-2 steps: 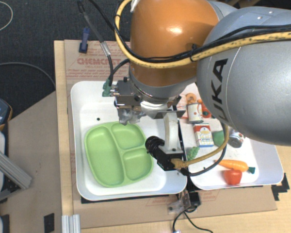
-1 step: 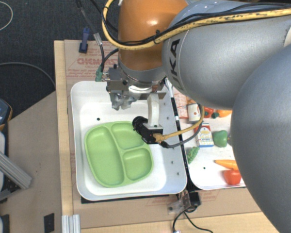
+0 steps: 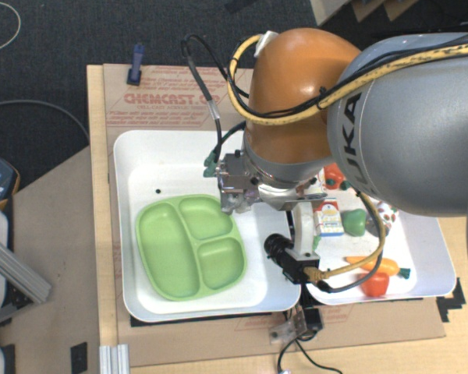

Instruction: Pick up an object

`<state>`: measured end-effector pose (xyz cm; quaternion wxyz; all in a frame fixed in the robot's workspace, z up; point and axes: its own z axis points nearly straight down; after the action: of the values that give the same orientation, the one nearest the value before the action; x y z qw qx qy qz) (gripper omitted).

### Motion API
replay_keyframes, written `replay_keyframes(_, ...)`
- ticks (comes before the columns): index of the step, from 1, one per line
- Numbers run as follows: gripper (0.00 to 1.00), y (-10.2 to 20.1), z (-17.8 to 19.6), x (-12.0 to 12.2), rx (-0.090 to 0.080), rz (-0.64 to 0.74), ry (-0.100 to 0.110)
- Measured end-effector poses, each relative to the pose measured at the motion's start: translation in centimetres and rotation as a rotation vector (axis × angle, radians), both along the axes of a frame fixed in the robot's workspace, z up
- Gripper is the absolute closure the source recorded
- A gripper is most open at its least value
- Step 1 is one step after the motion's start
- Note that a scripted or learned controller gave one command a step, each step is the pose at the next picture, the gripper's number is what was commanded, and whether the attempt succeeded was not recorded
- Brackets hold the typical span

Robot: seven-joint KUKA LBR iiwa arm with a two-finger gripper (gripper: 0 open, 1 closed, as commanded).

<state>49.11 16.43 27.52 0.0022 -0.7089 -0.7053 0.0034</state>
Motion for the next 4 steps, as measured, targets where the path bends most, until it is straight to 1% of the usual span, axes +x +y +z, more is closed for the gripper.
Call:
replay_keyframes(1, 1.00, -4.0, 21.8, -1.1, 0.008, 0.004, -0.029)
replay_keyframes(2, 1.00, -3.3, 3.2, -1.4, -0.003, 0.004, 0.010)
replay_keyframes(3, 1.00, -2.9, -4.7, 4.2, 0.000, 0.003, -0.002)
replay_keyframes(4, 1.00, -2.8, -3.1, 4.1, 0.003, 0.003, -0.009)
